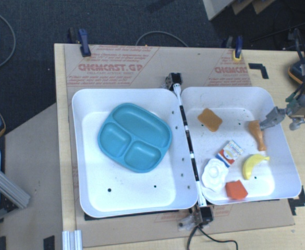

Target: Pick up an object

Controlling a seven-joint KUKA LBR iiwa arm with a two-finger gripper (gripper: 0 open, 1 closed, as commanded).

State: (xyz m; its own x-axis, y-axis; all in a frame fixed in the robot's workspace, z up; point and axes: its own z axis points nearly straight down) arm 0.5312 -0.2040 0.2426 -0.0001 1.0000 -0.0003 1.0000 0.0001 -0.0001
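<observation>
The right bin [277, 99] holds several small things: a brown toast-like piece [210, 119], an orange carrot-like piece [257, 134], a small printed packet [230, 152], a white round lid-like item [214, 173], a yellow banana [254, 165] and a red-orange block [236, 190]. My gripper [285, 120] hangs over the right bin's right rim, open, with nothing between its fingers. Its left finger [271, 118] points down toward the orange piece, just up and right of it.
A blue divided plate [135, 137] lies in the left bin [84, 155]. A black hinge strip [186, 139] runs between the two bins. Clamps [83, 39] sit at the bench's far edge, and cables hang at the right.
</observation>
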